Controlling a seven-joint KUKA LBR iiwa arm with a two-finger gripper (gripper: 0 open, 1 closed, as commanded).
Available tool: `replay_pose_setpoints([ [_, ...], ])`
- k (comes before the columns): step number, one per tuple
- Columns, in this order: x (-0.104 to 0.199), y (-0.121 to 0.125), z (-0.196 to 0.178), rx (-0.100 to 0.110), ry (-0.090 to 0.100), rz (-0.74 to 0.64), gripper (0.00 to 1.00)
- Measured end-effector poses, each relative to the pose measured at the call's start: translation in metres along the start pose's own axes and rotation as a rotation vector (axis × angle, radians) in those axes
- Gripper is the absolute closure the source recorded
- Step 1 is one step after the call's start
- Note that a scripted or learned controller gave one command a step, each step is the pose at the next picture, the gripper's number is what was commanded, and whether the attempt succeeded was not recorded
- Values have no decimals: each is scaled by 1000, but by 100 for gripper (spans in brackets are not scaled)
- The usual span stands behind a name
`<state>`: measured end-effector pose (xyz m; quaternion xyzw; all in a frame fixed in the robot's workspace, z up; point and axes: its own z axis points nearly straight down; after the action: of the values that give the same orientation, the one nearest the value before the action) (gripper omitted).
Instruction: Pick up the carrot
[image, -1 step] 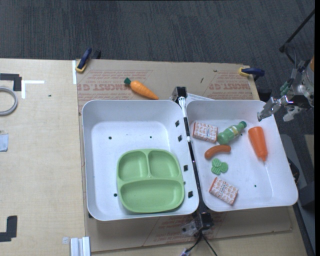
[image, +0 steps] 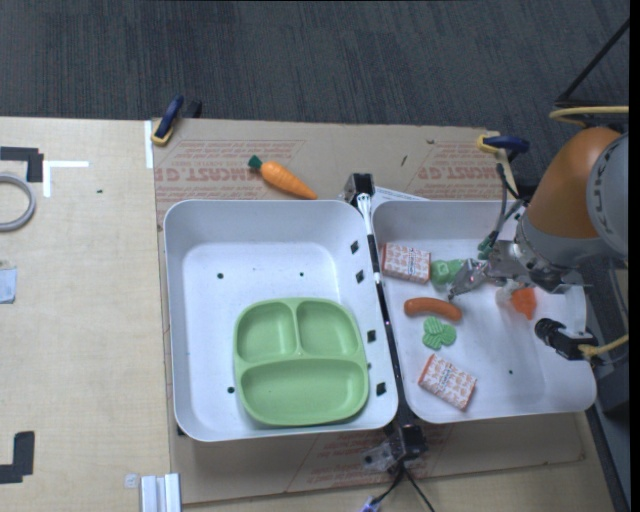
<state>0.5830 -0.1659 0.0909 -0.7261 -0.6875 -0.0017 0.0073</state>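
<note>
The carrot (image: 283, 178), orange with a green top, lies on the cardboard just behind the left bin's (image: 190, 300) back rim, outside both bins. My gripper (image: 468, 280) hangs low inside the right bin (image: 520, 385), far to the right of the carrot. Its tip is close beside a small green item (image: 446, 270) and just above a red-orange sausage (image: 433, 308). I see nothing clearly held in it.
A green divided plate (image: 300, 360) sits in the left bin. The right bin also holds two printed packets (image: 406, 262) (image: 446, 381), a green ridged piece (image: 438, 335) and a small orange item (image: 523, 301). Clamps (image: 168, 118) (image: 505, 144) grip the cardboard's back edge.
</note>
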Motion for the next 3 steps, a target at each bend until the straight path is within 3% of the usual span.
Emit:
replay_pose_setpoints([
  [1, 107, 70, -101, -7, -15, -308, 0],
  [2, 207, 64, -99, -7, -14, -150, 0],
  [3, 277, 60, -110, -7, -14, -192, 0],
])
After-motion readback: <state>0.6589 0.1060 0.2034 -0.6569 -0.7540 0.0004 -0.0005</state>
